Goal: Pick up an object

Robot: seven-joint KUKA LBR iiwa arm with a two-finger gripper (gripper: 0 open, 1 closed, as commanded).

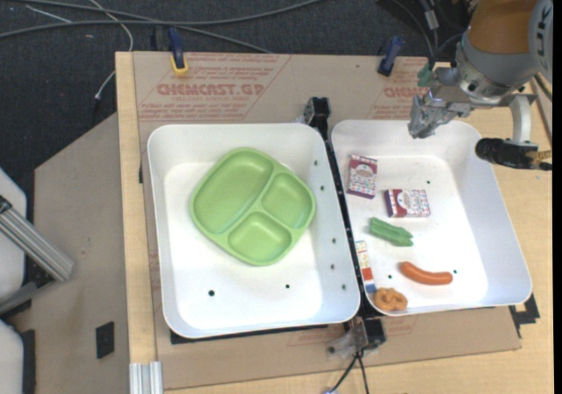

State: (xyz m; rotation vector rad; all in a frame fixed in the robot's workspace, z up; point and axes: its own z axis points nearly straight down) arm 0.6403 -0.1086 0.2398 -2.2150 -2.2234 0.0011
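My gripper (425, 125) hangs over the far rim of the right bin (492, 199), pointing down, with nothing seen between its fingers. Below it in that bin lie a small carton (362, 176), a red-and-white box (407, 203), a green pea pod (390, 232), an orange sausage (427, 275), a pretzel-like snack (390, 299) and a thin striped stick (363, 263) along the left wall. The carton is the nearest item, a little left of and toward the front from the gripper.
The left bin (176, 261) holds a green divided plate (253, 205). Blue clamps (178, 59) (390, 55) grip the far edge of the cardboard base. A black clip (316, 111) sits between the bins at the back. Cables run across the dark floor behind.
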